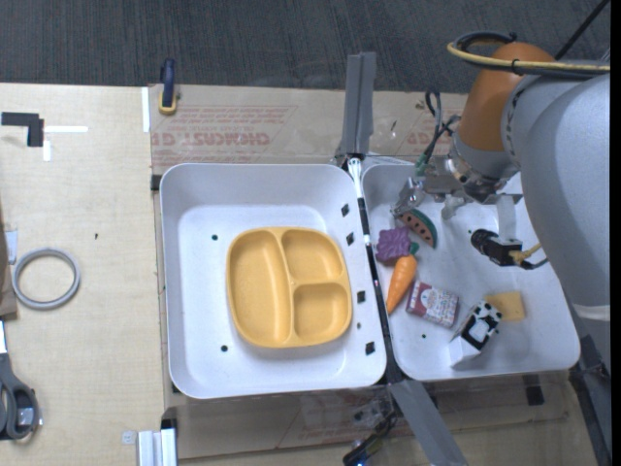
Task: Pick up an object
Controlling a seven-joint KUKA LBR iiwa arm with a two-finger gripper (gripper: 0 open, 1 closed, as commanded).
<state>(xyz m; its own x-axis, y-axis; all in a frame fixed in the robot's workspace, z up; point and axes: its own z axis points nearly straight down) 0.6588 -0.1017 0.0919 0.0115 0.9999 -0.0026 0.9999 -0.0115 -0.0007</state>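
Note:
My gripper [430, 200] is low over the far left part of the right bin [543, 343], open, with one finger [407, 200] near the bin's left wall. A watermelon slice toy [424, 228] lies just below the fingertips, and nothing shows between them. In front of the slice lie a purple grape bunch [393, 245] and an orange carrot [400, 282]. A red and white packet [433, 305], a black and white object [479, 324] and a yellow block [508, 306] lie nearer the bin's front.
The left bin [189, 289] holds a yellow divided plate [289, 286]. A black part with a yellow cable [495, 247] hangs right of the gripper. The grey arm [568, 163] covers the right bin's right side. A grey ring [44, 278] lies on the bench at left.

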